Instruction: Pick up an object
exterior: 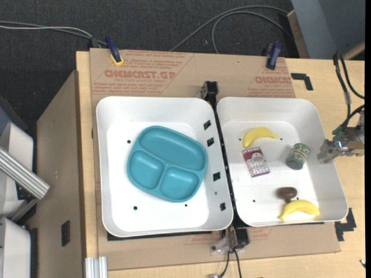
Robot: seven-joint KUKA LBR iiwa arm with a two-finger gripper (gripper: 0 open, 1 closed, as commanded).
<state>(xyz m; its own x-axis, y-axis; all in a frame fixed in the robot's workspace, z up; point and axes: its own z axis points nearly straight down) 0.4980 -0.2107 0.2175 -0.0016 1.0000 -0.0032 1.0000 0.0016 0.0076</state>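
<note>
The right bin [307, 112] holds a yellow banana [259, 135] near its back, a small red and white packet [255, 161] in the middle, and a green can [297, 156] lying on its side. A brown lump [286, 193] and a second yellow banana [299, 209] lie at its front. My gripper [335, 147] sits low at the right rim of this bin, just right of the can and apart from it. Nothing shows between its fingers.
A teal divided plate [167, 163] lies in the left bin [113, 126]. A black divider with clips [215, 155] runs between the bins. Cardboard [174, 68] lies under the bins' back edge, and cables trail at the far side.
</note>
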